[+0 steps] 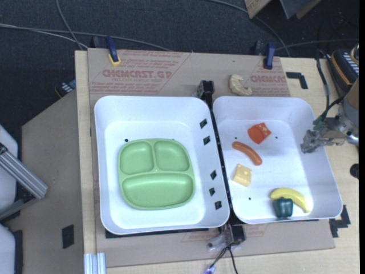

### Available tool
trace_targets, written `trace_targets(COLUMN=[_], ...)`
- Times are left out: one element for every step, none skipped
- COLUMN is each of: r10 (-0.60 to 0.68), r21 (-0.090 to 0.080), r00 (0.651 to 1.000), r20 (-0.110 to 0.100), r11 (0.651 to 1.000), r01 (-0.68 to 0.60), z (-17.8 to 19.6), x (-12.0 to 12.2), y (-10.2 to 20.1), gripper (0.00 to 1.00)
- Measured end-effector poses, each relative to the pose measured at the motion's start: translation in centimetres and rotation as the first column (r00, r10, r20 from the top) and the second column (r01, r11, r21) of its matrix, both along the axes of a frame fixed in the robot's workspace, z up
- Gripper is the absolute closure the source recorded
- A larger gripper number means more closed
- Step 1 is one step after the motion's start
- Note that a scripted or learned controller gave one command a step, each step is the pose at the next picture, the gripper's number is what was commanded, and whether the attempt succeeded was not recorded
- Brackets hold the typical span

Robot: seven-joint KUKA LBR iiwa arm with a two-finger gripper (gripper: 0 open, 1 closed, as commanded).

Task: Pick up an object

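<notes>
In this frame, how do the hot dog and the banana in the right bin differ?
The hot dog is orange-red and nearly straight; the banana is yellow and curved. The hot dog lies near the bin's middle, apart from other items, while the banana lies at the near edge of the right bin, touching a green pepper. Both are toy foods lying flat, and both are apart from the hand.

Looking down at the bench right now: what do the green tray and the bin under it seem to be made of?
Green tray: likely moulded plastic, matt; one even colour, rounded compartment ridges, soft sheen. Left bin: probably thin formed plastic, smooth white, with curved corners and sloping walls. Neither material is certain from looks alone.
</notes>
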State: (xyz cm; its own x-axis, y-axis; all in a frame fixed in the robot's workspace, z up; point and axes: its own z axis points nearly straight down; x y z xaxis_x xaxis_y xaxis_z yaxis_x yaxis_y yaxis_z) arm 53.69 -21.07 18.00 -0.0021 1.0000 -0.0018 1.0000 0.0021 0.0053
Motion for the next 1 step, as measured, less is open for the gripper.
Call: trace_targets(r10=[-0.001], r21=[0.001], r00=[1.0], r20=[-0.001], r11=[1.0], r01=[0.001], z=[2.7], x=[0.11], y=[-0.01], gripper=[1.0])
